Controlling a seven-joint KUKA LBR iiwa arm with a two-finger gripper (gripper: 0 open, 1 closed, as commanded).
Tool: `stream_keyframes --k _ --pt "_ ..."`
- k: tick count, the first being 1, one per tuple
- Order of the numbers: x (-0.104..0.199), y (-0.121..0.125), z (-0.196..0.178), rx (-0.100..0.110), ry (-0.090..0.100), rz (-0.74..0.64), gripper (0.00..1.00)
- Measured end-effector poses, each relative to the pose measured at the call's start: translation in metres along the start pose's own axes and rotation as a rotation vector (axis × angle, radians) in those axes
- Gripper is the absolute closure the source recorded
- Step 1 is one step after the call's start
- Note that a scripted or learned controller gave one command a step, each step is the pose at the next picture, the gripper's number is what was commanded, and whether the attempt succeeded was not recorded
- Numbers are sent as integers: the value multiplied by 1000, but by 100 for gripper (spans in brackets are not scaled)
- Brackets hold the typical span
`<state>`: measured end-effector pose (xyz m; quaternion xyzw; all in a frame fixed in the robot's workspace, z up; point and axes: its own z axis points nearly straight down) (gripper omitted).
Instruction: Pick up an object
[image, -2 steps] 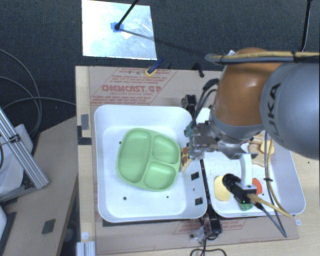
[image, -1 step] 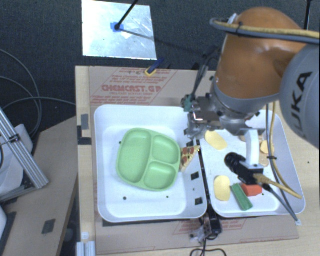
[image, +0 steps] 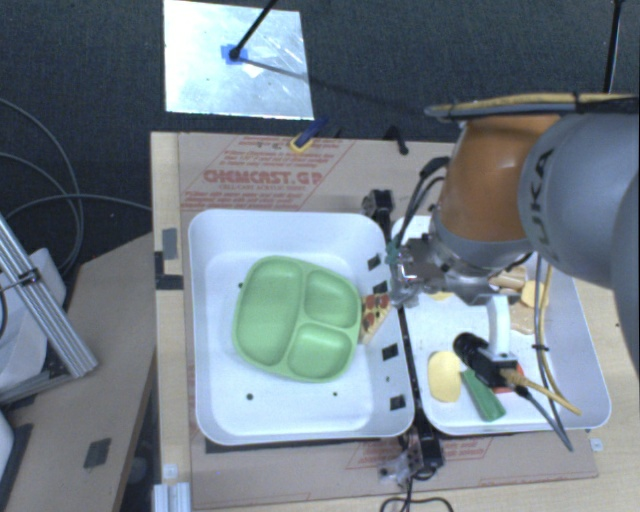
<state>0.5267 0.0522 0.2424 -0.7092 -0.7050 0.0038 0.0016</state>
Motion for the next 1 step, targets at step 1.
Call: stream_keyframes --k 1 --pt "4 1 -18 -11 4 -11 100"
